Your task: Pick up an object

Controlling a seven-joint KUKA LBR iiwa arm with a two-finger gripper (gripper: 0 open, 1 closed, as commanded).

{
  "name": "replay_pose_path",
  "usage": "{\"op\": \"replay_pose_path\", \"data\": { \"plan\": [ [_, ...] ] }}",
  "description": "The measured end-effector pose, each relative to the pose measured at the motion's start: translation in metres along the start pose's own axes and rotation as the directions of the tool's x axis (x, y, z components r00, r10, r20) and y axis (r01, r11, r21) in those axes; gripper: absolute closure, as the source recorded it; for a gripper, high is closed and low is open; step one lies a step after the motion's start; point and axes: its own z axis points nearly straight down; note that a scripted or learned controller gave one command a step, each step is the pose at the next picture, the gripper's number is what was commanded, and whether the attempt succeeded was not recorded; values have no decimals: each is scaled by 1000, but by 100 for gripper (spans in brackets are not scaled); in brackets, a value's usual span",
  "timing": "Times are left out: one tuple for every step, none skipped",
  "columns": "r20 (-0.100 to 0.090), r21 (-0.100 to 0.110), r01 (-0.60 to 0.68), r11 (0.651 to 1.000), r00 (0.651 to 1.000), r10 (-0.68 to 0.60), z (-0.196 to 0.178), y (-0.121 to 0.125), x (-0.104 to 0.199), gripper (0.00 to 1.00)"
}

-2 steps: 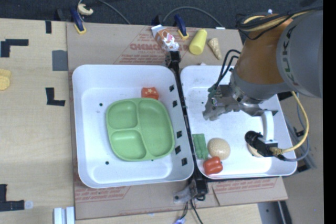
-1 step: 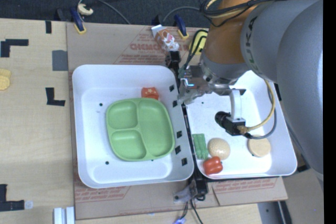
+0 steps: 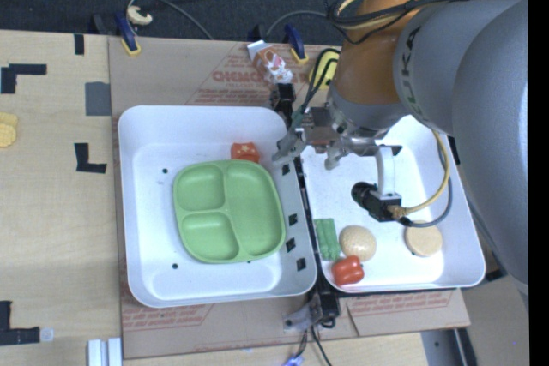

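My gripper (image 3: 310,153) hangs over the wall between the two bins, at the far left corner of the right bin (image 3: 446,270). Its fingers stand open with nothing between them. In the right bin's near part lie a green rectangular block (image 3: 325,237), a beige ball (image 3: 358,242), a red pepper-like piece (image 3: 347,271) and a tan round disc (image 3: 424,240). The left bin (image 3: 141,184) holds a green divided plate (image 3: 228,211) and a small red-orange piece (image 3: 245,152) just beyond the plate. The arm's grey and orange body hides the right bin's far part.
A small red-and-white item (image 3: 270,60) and blue clamps (image 3: 129,36) sit on the cardboard behind the bins. Cables run across the dark floor at the back. A yellow piece (image 3: 7,131) lies at the bench's far left edge.
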Motion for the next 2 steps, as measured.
{"op": "replay_pose_path", "data": {
  "plan": [
    [1, -1, -2, 1000, 1000, 2, -8, -6, -55, 0],
    [0, 1, -3, 1000, 1000, 3, 33, -86, -103, 0]
  ]
}}
